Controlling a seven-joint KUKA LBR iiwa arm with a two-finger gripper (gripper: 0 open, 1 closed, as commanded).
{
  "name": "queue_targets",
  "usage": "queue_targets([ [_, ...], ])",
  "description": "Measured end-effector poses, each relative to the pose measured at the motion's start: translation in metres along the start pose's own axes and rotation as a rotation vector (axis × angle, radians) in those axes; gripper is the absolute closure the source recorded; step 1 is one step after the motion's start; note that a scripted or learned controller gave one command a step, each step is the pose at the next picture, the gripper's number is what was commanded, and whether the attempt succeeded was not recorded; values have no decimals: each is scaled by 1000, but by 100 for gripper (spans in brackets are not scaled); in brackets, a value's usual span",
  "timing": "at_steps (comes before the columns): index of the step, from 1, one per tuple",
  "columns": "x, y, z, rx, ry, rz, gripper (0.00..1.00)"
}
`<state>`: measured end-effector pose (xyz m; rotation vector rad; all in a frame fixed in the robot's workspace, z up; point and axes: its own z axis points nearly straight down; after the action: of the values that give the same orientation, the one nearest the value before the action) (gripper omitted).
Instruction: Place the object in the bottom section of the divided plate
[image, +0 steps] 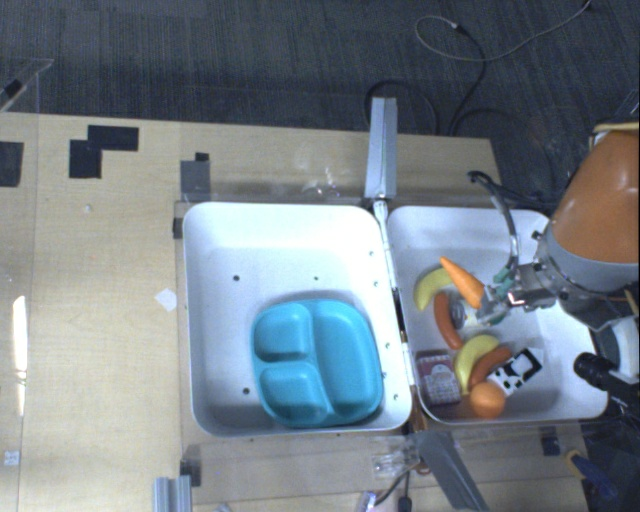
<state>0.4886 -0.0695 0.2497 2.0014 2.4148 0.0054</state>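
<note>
You are at the very first step: picking something up. The gripper (497, 300) is down low in the right bin (440, 222), right next to the fat end of the carrot (461, 282) and just above the red sausage (446, 322). You cannot tell from here if the gripper is set wide or narrow, and you cannot see anything held in it.

The toy food is all in a heap in that bin. A banana (430, 288) lies beside the carrot. Lower down there is another banana (474, 356), an orange (487, 399), a small box (437, 377) and a black and white block (517, 370). The carrot looks like the one you are going for, but that is a guess.

The blue plate (318, 362) sits in the left bin (260, 240), well away from the gripper, with nothing on it. Its bottom part is likely the small one at the lower left.

Next you need a good hold on just one thing, since the toys touch each other. Then lift it up over the wall between the bins and set it down in that small part
</note>
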Motion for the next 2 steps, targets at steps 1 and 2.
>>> queue_targets([
  [1, -50, 10, 58, 3, 1, -40, 100],
  [2, -135, -22, 1, 0, -3, -128, 100],
])
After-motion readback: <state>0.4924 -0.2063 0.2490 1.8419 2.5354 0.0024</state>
